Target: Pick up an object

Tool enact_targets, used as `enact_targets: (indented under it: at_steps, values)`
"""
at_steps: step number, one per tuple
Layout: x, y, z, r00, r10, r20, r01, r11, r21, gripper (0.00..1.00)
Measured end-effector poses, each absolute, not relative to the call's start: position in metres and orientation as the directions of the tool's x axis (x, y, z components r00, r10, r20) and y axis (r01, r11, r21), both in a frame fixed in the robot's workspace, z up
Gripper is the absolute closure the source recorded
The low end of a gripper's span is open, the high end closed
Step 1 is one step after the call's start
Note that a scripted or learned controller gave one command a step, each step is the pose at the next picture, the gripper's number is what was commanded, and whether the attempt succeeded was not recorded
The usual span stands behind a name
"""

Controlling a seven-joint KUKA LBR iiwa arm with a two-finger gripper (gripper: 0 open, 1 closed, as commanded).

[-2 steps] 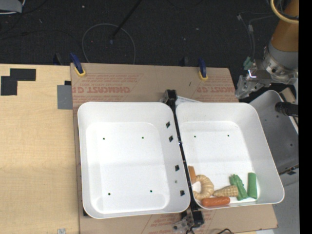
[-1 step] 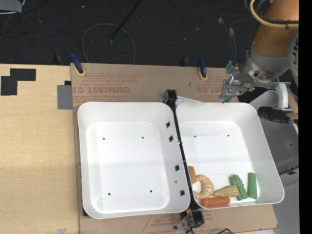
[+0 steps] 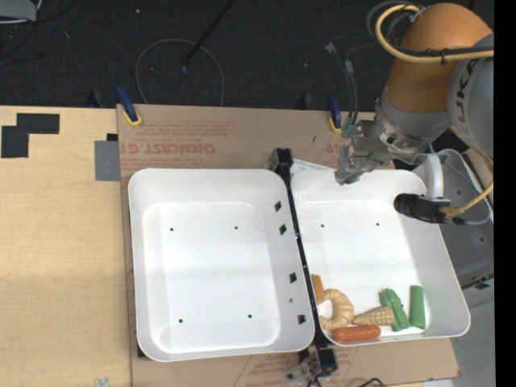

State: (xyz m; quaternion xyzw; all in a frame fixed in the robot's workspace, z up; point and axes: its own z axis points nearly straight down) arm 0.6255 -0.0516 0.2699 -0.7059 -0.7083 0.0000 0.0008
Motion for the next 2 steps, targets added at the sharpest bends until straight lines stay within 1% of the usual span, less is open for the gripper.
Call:
enact_targets:
  at_steps: [1, 2]
  values:
    - [0.605, -0.004, 0.263, -0.003, 1.000, 0.001, 1.000, 0.003, -0.001, 1.00]
    - [0.592, 0.054, 0.247, -0.004, 1.000, 0.001, 1.000, 0.004, -0.002, 1.00]
